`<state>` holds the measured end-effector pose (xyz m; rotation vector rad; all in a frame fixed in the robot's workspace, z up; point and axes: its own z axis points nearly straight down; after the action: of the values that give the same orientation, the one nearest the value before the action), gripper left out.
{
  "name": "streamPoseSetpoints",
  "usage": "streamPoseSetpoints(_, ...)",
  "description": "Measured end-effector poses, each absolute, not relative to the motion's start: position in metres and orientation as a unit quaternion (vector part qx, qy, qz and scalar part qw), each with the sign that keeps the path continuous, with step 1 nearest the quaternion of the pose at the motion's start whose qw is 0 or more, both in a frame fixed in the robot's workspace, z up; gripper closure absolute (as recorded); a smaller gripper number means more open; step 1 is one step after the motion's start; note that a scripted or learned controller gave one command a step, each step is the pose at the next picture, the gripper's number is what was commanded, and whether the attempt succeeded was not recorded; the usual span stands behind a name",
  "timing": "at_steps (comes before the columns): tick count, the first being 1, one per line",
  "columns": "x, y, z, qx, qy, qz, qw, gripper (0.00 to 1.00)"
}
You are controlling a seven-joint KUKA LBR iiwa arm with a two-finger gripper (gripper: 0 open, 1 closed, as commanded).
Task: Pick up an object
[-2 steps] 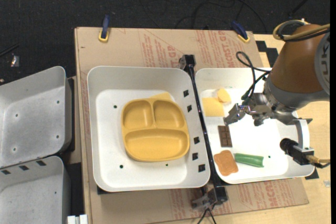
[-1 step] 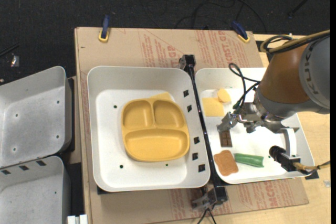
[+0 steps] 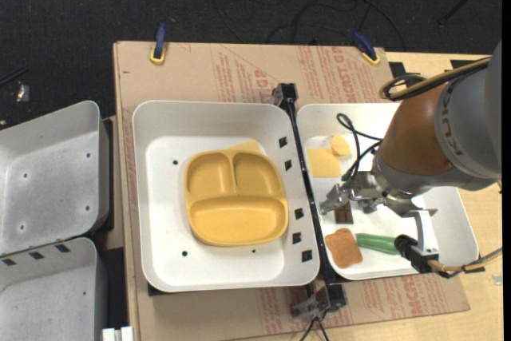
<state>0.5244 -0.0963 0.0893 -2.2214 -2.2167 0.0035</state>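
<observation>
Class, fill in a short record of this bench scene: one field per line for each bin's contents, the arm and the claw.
left bin: yellow tray with three compartments
right bin: two yellow pieces, brown piece, green tool
arm: reaches over right bin
claw: low in right bin, above brown piece
held: nothing seen between fingers

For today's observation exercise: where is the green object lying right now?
In the camera view, the green object lies in the right bin, near its front edge, just right of the brown piece and below the gripper.
</observation>
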Motion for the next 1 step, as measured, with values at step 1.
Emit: streamPoseSetpoints(1,0.5248,-0.0963,0.1018,-0.708,-0.706,0.0003,0.001,1.0)
